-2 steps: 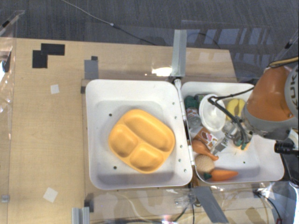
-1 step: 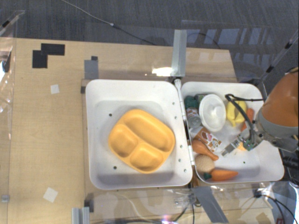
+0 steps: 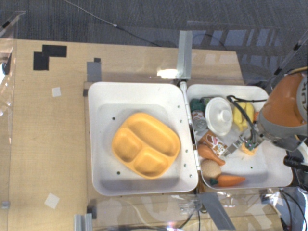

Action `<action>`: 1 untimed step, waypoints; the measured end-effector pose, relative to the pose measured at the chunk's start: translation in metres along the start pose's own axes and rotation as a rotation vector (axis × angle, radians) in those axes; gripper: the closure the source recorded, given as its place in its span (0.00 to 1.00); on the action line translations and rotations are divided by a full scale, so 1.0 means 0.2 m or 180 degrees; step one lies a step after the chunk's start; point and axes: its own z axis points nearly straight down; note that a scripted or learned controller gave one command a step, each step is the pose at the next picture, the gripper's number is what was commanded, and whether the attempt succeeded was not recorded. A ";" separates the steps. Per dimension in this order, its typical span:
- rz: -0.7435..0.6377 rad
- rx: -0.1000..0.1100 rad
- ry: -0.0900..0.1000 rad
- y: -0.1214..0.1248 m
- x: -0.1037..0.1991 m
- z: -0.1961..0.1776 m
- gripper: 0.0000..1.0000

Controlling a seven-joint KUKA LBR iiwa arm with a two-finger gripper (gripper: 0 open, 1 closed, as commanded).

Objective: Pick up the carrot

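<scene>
Carrot (image 3: 231, 180) lies at the right bin's (image 3: 276, 174) front edge; tool (image 3: 234, 148) hovers behind it, grip unclear

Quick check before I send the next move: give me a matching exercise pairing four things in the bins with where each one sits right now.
Things:
1. divided yellow plate
2. carrot
3. white cup
4. claw

Places:
A. near the front edge of the right bin
B. middle of the left bin
C. over the middle of the right bin, right of the snack packet
D. back half of the right bin, beside the banana

Pairs: 1-B, 2-A, 3-D, 4-C
</scene>
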 end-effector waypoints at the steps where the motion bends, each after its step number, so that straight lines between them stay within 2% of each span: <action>1: -0.0025 -0.0022 -0.0023 0.02 -0.01 -0.07 1.00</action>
